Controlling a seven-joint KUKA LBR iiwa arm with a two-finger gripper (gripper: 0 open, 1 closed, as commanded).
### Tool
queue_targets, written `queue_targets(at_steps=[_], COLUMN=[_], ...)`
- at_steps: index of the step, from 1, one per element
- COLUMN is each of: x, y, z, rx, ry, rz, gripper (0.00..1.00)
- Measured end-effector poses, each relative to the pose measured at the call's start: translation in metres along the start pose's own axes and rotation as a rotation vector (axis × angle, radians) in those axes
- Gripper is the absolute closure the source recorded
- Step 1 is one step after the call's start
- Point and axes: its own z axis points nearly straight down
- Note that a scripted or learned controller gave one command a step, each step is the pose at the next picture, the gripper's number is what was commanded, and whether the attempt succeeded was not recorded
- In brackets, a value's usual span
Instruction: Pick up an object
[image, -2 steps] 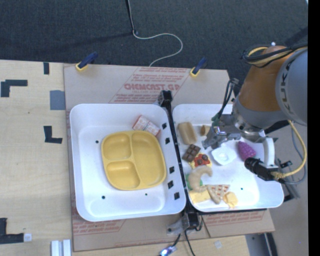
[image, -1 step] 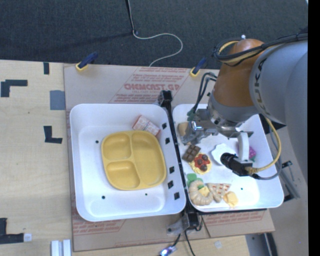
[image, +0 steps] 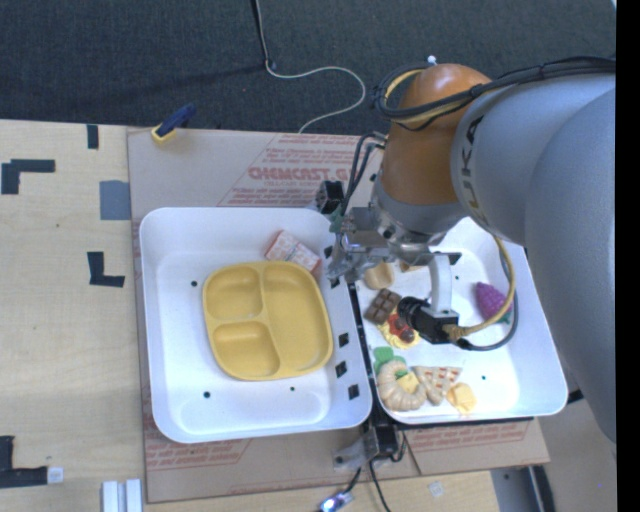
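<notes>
1. The surface (image: 60, 300) on the left looks like light wood with dark marks on it. A small blue and yellow thing (image: 172, 122) lies near its top edge.
2. The left bin (image: 160, 400) holds a yellow plate (image: 267, 320) with three parts. A pink and white packet (image: 291, 249) lies just past the plate's top edge, near the wall between the two bins.
3. The right bin (image: 535, 390) holds small toy foods. A brown chocolate piece (image: 381, 304) sits near the middle wall. Just beside it is a red and yellow toy (image: 400, 331). Nearer the front lie a toy shrimp (image: 397, 384) and a toy pizza slice (image: 438, 381). A purple toy like grapes (image: 489, 297) sits well apart on the right.
4. The gripper (image: 378, 262) hangs low over the top left part of the right bin, by a tan toy (image: 380, 274). The arm (image: 440, 130) hides its tips, so one cannot tell if it is wide or narrow, or if it has anything.
5. The toys look light, hard and smooth, so they may slip. The chocolate piece has flat sides, so a squeeze across those sides seems best.
</notes>
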Motion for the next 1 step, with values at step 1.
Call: queue_targets(at_steps=[1], x=[0.0303], y=[0.0047], z=[0.0016], rx=[0.001], ry=[-0.002], rz=[0.003], gripper=[1.0])
